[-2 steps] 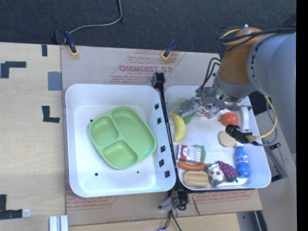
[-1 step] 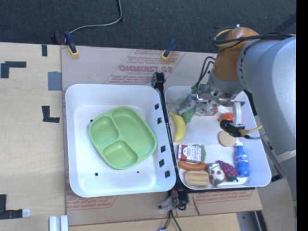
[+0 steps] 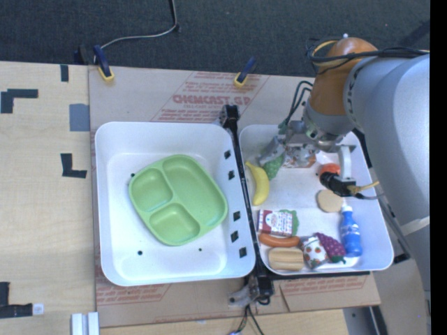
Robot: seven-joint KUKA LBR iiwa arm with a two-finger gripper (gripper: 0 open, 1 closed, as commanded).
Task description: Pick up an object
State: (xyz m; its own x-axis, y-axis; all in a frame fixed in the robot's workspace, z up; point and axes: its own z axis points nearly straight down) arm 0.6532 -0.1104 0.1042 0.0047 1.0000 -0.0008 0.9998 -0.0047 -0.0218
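My gripper (image 3: pixel 292 147) hangs low over the far end of the right bin (image 3: pixel 380 246), reaching in from the right. Just below and left of it lies a small green item (image 3: pixel 272 166), beside a yellow banana (image 3: pixel 259 183). A red-and-white item (image 3: pixel 304 160) sits right under the gripper, partly covered by it. An orange piece (image 3: pixel 330 168) lies a little to its right. I cannot see anything between the fingers.
Nearer the front of the right bin lie a tan disc (image 3: pixel 328 201), a blue bottle (image 3: pixel 350 234), a red packet (image 3: pixel 278 222), a hot dog (image 3: pixel 278 241), a bun (image 3: pixel 286 258) and dark grapes (image 3: pixel 331 245). The left bin (image 3: pixel 112 257) holds a green divided plate (image 3: pixel 177 198).
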